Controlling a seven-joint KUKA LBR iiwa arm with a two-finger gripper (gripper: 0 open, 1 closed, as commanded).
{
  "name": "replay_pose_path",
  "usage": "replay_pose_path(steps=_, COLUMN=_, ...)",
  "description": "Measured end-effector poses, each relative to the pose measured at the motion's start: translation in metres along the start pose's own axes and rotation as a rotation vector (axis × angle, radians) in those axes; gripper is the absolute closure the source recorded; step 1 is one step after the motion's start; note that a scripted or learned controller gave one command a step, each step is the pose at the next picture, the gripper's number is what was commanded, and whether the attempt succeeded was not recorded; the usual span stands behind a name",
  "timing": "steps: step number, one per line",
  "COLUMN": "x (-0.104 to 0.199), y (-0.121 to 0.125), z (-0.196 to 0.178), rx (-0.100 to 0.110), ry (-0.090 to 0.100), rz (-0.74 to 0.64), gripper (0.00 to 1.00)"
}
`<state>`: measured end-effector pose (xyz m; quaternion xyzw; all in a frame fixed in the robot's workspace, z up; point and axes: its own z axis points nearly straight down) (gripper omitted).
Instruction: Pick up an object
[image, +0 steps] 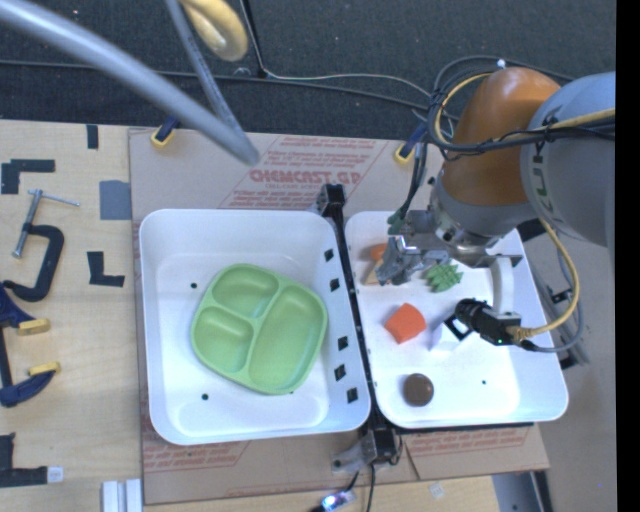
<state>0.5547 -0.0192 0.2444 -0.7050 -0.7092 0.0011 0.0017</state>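
White plastic forms the two shallow bins set side by side on the bench, the left bin (160, 300) and the right bin (530, 395) meeting along a black clipped seam. A green divided plate (260, 327) is seen lying in the middle of the left bin, tilted slightly. In the right bin an orange block (405, 323) is placed near the centre, a brown round object (417, 389) is found at about six o'clock from it, well apart, and a green leafy piece (443, 275) lies at about one o'clock from the block, near it. A small orange item (377, 254) is partly hidden at about eleven o'clock from the block, just beside the gripper. The gripper (397, 262) is positioned low over the upper left part of the right bin, between the small orange item and the green leafy piece; whether its jaws are apart or together cannot be told, and nothing is seen gripped. The grey arm with its orange band (500, 130) is seen above it at about one o'clock.
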Motion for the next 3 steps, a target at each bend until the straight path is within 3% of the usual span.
replay_pose_path(steps=2, x=0.085, y=-0.039, z=0.022, rx=0.001, ry=-0.001, rz=0.001, gripper=1.00)
replay_pose_path(steps=3, x=0.083, y=-0.038, z=0.021, rx=-0.001, ry=-0.001, rz=0.004, gripper=0.00)
